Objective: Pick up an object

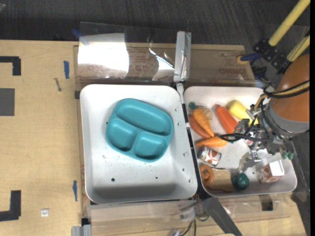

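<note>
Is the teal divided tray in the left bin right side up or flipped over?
Flipped over, it appears. The teal tray shows three bulging, rounded compartment backs with grooves between them rather than hollow wells, lying flat on the left bin floor.

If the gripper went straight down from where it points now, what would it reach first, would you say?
Probably bare floor of the right bin beneath the gripper, between the orange carrot and the small white box; depth is unclear.

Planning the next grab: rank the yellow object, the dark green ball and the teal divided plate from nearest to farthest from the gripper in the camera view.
Measured from the gripper in the right bin:
1. Yellow object, just up and left of it.
2. Dark green ball, below it near the bin's front edge.
3. Teal divided plate, across in the left bin.
</note>
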### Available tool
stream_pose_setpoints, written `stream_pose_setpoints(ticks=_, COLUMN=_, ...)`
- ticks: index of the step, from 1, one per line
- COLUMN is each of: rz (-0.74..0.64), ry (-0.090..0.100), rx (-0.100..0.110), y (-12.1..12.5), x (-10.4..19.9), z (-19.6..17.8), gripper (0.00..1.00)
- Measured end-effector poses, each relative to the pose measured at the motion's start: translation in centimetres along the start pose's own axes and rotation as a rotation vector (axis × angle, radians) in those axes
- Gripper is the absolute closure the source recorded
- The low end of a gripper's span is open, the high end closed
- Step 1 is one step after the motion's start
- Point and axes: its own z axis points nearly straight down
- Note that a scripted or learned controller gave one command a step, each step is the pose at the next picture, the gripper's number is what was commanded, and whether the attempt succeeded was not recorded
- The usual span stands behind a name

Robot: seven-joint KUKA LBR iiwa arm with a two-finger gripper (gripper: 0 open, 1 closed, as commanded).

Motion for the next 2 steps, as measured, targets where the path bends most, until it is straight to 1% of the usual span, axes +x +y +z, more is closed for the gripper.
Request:
stream_pose_setpoints(ticks=1, rz=0.244, ry=-0.011, rx=0.001, y=-2.6, x=-11.5, z=8.7, gripper=0.00)
stream_pose_setpoints(ticks=2, rz=0.288, ry=-0.006, rx=0.000, y=0.8, x=-6.7, z=11.5, gripper=0.00)
